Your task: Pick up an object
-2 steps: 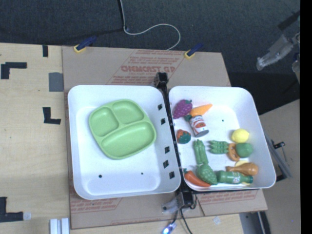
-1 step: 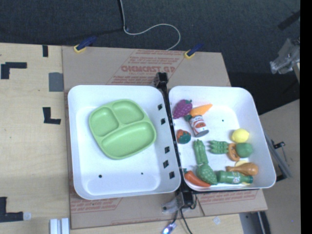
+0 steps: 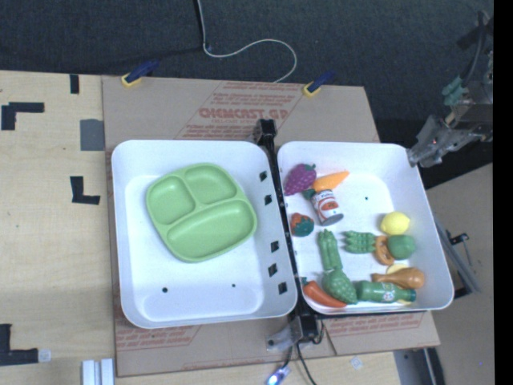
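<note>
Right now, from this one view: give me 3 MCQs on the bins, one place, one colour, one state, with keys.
1. Where does the green divided plate lie?
A. in the left bin
B. in the right bin among the toy foods
C. on the cardboard outside both bins

2. What colour is the round toy beside the right bin's right wall, just above the green ball?
A. purple
B. yellow
C. blue

3. How does the small can with the red label rest?
A. standing on the plate
B. clamped by the arm
C. lying on the right bin's floor near the purple grapes

Key: 1 A, the plate sits alone in the left bin. 2 B, the lemon is yellow. 3 C, it lies loose below the grapes.
</note>
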### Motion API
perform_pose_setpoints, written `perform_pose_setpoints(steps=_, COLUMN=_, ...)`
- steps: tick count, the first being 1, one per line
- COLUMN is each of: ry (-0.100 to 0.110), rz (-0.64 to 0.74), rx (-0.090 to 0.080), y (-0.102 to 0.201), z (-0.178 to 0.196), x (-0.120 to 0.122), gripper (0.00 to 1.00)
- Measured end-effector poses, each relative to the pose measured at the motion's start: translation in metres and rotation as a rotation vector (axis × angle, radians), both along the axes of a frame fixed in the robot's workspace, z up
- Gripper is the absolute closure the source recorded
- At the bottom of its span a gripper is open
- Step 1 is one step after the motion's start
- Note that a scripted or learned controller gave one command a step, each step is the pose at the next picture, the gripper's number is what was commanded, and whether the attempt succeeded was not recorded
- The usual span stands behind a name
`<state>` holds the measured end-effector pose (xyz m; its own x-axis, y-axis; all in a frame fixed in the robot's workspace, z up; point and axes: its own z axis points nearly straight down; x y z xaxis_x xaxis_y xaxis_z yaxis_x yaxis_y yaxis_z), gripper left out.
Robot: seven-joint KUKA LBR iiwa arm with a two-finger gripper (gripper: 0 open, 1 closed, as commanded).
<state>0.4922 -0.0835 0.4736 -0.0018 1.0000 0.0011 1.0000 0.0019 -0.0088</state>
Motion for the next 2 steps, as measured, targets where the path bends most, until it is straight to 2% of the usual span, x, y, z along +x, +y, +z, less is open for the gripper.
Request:
perform_pose_setpoints(steps=1, ry=0.0, rz=0.001, rx=0.0, y=0.028, z=-0.068, x=-0.009, gripper=1.0)
perform_pose_setpoints(steps=2, ry=-0.024, rz=0.008, rx=0.001, y=0.098, z=0.069, x=-0.008, gripper=1.0)
